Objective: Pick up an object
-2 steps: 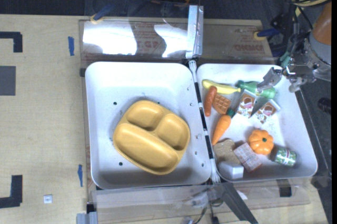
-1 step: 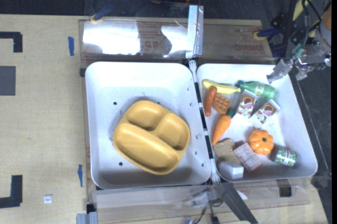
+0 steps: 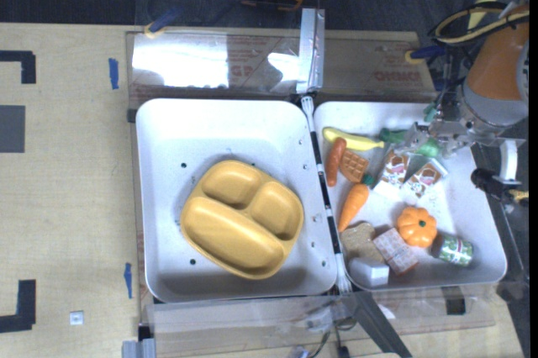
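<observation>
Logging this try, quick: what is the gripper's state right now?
Gripper: cannot be told; it sits over the right white bin, near the green item.

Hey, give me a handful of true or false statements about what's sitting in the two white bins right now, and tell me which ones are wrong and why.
1. The yellow divided plate lies in the left bin. True.
2. The carrot lies in the left bin. False: it is in the right bin, near the divider.
3. The small orange pumpkin sits in the right bin. True.
4. The banana rests on the yellow divided plate. False: it lies at the far end of the right bin.
5. The gripper hangs over the right bin's far right part. True.
</observation>
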Robot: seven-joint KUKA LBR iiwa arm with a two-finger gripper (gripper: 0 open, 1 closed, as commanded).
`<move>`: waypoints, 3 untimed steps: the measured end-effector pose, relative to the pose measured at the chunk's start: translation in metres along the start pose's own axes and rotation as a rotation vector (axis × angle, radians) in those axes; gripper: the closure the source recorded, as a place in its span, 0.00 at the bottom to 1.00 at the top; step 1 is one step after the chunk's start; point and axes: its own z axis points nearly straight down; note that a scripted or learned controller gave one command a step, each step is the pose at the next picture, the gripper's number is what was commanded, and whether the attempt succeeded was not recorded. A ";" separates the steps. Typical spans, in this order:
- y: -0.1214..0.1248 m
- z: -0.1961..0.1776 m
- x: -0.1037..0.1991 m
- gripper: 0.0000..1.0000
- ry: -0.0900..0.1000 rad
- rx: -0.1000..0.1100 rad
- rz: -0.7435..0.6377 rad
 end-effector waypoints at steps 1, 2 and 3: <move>-0.016 0.013 0.042 0.00 -0.011 -0.041 -0.004; -0.012 -0.002 0.046 1.00 -0.002 -0.053 -0.006; -0.047 0.010 0.078 1.00 -0.006 -0.031 -0.057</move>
